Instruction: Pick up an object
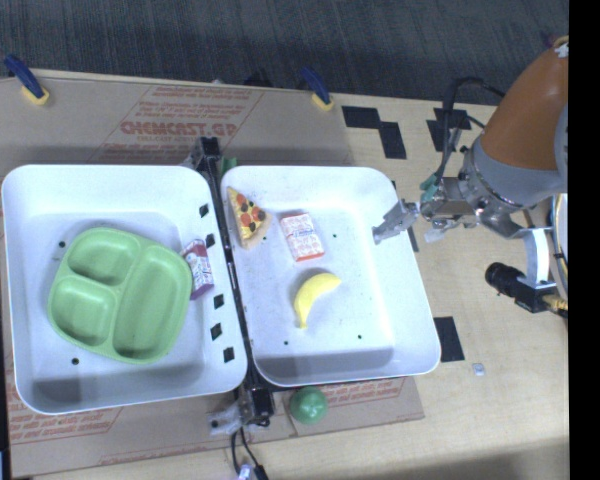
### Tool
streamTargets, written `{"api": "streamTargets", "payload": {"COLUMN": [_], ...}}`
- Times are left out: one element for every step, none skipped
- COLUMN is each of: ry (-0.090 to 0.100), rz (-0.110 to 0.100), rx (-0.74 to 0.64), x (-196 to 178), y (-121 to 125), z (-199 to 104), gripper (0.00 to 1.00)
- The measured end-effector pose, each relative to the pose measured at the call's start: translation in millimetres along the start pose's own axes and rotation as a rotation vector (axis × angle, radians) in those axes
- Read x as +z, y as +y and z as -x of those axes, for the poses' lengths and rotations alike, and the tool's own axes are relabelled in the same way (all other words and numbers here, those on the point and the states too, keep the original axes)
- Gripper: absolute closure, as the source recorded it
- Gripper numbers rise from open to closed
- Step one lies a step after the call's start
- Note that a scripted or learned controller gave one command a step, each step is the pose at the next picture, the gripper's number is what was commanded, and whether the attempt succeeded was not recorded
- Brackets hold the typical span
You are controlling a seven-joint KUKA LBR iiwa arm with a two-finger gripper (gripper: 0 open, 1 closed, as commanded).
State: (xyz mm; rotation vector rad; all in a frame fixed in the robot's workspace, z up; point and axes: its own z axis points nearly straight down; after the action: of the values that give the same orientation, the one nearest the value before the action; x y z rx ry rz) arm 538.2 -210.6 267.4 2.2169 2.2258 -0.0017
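Observation:
The right bin (pixel 405 318) holds a yellow banana (pixel 313 295) near its middle. Behind it lies a red-and-white packet (pixel 302 236), and a pizza slice toy (pixel 246 214) rests at the back left by the divider. My gripper (pixel 392 224) hangs over the right bin's right rim, to the right of the packet and apart from every object. Nothing shows in its grasp. The grey arm with its orange band (pixel 525 118) reaches in from the right.
In the left bin (pixel 25 198) a green divided plate (pixel 120 293) takes up the middle, with a small maroon packet (pixel 198 266) at its right edge. A green ball (pixel 307 404) sits on the cardboard in front of the right bin. Cables and a black fitting (pixel 510 280) lie on the bench at right.

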Motion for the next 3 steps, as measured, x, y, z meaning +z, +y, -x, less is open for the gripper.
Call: {"api": "streamTargets", "payload": {"ry": [0.0, 0.0, 0.002], "rz": [0.0, 0.0, -0.002], "rx": [0.0, 0.0, -0.003], "x": [0, 0, 176], "y": [0, 0, -60], "z": [0, 0, 0], "gripper": [0.0, 0.0, 0.0]}}
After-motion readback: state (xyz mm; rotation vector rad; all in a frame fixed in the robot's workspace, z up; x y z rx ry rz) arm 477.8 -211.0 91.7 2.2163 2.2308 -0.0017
